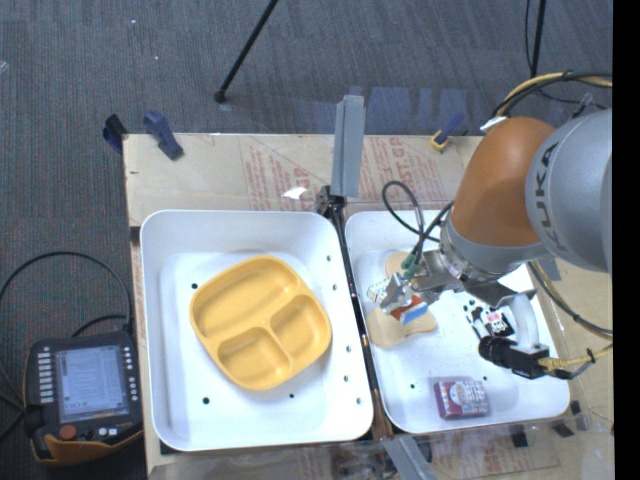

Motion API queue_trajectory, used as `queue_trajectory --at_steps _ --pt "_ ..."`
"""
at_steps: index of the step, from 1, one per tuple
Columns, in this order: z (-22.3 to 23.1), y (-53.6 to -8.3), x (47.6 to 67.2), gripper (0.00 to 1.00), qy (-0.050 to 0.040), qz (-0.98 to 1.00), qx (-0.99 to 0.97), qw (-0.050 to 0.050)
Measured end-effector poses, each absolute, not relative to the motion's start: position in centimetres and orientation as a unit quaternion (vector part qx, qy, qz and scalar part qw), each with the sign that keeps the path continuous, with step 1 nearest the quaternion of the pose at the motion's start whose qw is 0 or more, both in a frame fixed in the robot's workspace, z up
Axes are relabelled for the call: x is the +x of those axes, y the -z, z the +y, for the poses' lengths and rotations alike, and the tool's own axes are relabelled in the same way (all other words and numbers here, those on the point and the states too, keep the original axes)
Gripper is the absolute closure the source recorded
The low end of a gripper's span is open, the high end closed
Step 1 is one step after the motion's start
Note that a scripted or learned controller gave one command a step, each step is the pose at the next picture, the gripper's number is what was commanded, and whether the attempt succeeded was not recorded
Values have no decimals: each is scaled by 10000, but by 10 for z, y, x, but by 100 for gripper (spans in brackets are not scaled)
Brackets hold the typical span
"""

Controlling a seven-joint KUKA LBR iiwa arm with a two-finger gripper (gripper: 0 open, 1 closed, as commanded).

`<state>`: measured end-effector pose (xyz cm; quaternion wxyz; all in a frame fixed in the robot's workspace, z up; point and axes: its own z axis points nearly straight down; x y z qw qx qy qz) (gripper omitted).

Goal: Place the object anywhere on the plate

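A yellow plate [258, 320] with three compartments lies in the left bin [165, 268], and nothing rests on it. My gripper [400, 296] hangs low over the left part of the right bin [545, 398]. It is directly above a flat tan piece [388, 330] that looks like a slice of bread. A small red and blue item [415, 314] shows just under the gripper, on or against the tan piece. I cannot make out whether it is held.
A dark red box [460, 396] lies near the right bin's front edge. A small white item with red and black marks [490, 318] sits to the gripper's right. A raised divider [352, 298] separates the two bins.
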<state>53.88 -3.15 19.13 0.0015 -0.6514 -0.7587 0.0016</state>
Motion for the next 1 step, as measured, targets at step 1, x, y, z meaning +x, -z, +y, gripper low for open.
queue_trajectory --at_steps 1 --pt "72 -185 560 100 -18 -7863 -6178 21"
